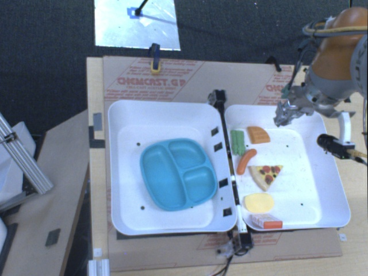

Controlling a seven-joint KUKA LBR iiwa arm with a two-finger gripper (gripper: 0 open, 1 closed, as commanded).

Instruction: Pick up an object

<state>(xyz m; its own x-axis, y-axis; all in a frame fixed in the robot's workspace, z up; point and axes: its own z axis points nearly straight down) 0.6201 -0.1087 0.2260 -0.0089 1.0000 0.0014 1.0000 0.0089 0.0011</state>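
My gripper [284, 115] hangs at the right bin's [322, 211] upper edge; I cannot tell its state. The toy food lies lower left, likely unpicked: orange wedge [258, 134] nearest, pizza slice [266, 175] below.

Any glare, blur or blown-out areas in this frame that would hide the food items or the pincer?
Camera view: the right bin is bright white but not blown out; the pizza slice, sausage and yellow disc read clearly. The metal sheet at top glares. The pincer is small, soft and grey against the bin rim, so its tips are hard to make out.
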